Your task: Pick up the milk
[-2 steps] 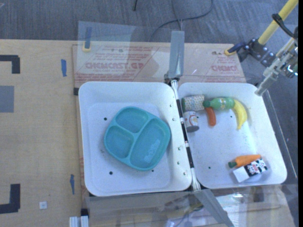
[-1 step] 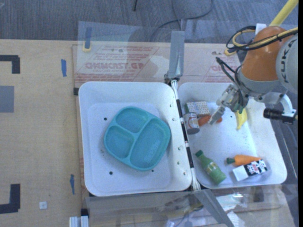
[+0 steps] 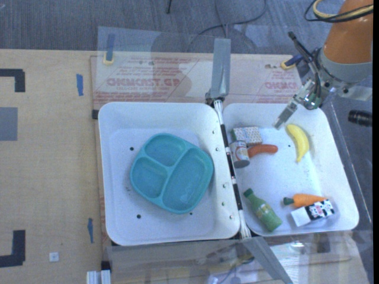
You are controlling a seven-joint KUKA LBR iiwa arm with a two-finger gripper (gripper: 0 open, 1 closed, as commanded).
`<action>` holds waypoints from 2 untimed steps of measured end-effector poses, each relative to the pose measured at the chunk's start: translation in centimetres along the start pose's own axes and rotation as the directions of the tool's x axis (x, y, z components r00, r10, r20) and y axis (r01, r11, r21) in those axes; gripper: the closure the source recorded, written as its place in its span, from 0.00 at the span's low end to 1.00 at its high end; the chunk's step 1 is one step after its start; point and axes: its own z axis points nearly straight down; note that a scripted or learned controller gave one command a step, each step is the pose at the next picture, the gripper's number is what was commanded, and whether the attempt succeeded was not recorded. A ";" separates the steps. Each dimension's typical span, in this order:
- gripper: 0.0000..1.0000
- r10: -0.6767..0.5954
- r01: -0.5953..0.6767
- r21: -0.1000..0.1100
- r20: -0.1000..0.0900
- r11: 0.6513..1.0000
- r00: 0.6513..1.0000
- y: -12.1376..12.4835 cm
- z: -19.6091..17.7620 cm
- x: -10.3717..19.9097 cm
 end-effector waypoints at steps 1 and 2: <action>0.00 0.217 -0.217 0.000 0.002 0.976 0.976 -6.7 -3.3 -2.7; 0.00 0.160 -0.160 0.003 -0.005 0.987 0.987 -6.6 8.2 8.9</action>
